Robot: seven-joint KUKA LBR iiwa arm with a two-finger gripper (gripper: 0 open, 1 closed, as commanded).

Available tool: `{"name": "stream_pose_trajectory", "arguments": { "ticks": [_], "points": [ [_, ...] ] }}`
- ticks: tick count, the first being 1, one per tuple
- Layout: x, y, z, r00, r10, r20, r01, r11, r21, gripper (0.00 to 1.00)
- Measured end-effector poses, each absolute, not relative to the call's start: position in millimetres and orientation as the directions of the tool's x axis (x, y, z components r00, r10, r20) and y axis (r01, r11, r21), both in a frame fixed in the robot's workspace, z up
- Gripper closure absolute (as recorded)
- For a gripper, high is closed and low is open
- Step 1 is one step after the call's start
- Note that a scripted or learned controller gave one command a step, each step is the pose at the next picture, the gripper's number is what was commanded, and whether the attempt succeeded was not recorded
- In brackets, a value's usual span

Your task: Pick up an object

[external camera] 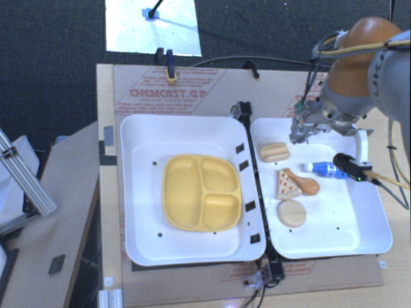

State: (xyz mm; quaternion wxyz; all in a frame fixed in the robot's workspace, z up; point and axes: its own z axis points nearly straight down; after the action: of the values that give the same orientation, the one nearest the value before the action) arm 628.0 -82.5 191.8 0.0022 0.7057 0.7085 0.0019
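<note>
My gripper (299, 134) hangs over the far part of the right bin (369, 236), with nothing visibly in it. Just below and to its left lies a tan hot-dog bun (273, 151). A pizza slice (286, 185) and an orange-brown drumstick (304, 183) lie touching each other in the bin's middle. Nearer the front sits a round beige bun (291, 213). A small blue and white object (323, 169) lies to the right of the drumstick.
The left bin (141, 172) holds a yellow divided plate (201, 192). A black-clipped ridge (250, 172) separates the two bins. The grey arm with its orange band (359, 43) reaches in from the upper right.
</note>
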Motion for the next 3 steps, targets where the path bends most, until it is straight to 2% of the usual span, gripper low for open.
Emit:
{"name": "stream_pose_trajectory", "arguments": {
  "ticks": [1, 2, 3],
  "points": [
    [629.0, -83, 213, -0.004, 1.0, 0.0, 1.0, 0.004, 0.004, 1.0],
    [626.9, -37, 220, -0.006, 1.0, 0.0, 1.0, 0.006, 0.002, 1.0],
    [634.8, 15, 232, -0.009, 1.0, 0.001, 1.0, 0.009, 0.002, 1.0]
  ]
}}
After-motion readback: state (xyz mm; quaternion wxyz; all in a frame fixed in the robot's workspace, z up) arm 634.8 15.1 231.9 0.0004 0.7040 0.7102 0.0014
